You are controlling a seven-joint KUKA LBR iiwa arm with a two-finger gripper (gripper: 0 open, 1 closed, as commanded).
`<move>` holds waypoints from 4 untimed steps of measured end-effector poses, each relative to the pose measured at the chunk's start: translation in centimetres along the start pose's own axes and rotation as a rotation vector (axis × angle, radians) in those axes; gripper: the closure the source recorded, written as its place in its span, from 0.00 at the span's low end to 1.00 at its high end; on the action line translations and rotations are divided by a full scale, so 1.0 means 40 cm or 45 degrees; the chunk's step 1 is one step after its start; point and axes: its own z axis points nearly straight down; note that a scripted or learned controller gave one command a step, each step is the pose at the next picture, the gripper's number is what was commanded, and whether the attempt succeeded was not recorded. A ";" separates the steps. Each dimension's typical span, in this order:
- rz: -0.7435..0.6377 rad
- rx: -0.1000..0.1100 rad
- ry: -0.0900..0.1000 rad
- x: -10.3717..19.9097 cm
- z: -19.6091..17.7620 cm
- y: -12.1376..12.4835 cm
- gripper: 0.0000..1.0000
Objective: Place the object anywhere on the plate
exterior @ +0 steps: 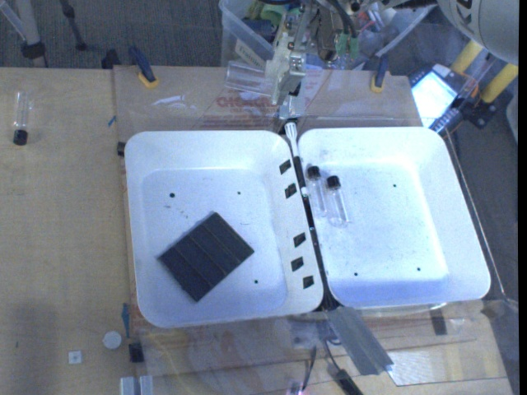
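While the arm's gripper (290,72) hung above the bench beyond the far edge of the two bins, over their shared seam, both containers sat side by side in plain view. The left bin (148,167) held a dark, square, ridged plate (206,255), lying flat in its nearer half and turned so its corners pointed toward the bin walls. The right bin (428,171) held two clear vials with black caps (328,196), lying on their sides close to the bin's left wall, near the seam. The vials lay side by side, touching or nearly so; their long axes ran roughly from the far side toward the near side, caps at the far ends. They were well apart from the plate, with the bin walls between. Whether the gripper's fingers were spread or closed could not be told from this view, and nothing could be seen between them. A separate small vial (20,118) lay on the bench far to the left.
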 end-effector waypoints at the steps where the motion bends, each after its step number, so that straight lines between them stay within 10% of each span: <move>1: -0.494 -0.003 -0.010 -0.018 0.000 0.074 1.00; 2: -0.665 -0.003 -0.011 -0.025 -0.001 0.205 1.00; 4: -0.655 -0.016 -0.038 -0.033 -0.064 0.202 1.00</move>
